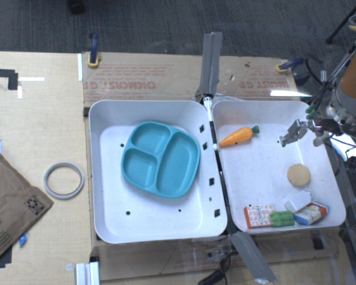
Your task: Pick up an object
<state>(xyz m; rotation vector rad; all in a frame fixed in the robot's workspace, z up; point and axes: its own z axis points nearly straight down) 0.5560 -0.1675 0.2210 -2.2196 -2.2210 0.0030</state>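
Wooden surface (35, 135): pale bench top, the largest thing here, carrying two shallow white bins side by side, with brown printed cardboard (166, 79) lying flat behind them.
Left white plastic bin (104, 218): holds a teal plastic plate with three compartments (161, 158), lying flat near the bin's middle.
Right white plastic bin (258, 177): touches the left bin along a shared edge and holds the small loose things.
Grey arm with orange band (349, 88): comes in from the right side, over the right bin's far right corner.
Brown cardboard box (12, 209): lies on the surface at the left edge, well apart from the bins.
Grey tape ring (63, 179): lies flat on the surface, between the box and the left bin.
Metal two-finger pincer (292, 133): hangs over the upper right part of the right bin, fingers a little apart with nothing between them.
Orange toy carrot with green top (237, 136): lies in the right bin's upper left part, left of the pincer and apart from it.
Round tan disc (298, 175): lies in the right bin, nearer the camera than the pincer.
Red and white carton (311, 213): lies at the bin's near right corner.
Red patterned packet (259, 215): lies along the near wall, touching a small green toy (282, 219) on its right.
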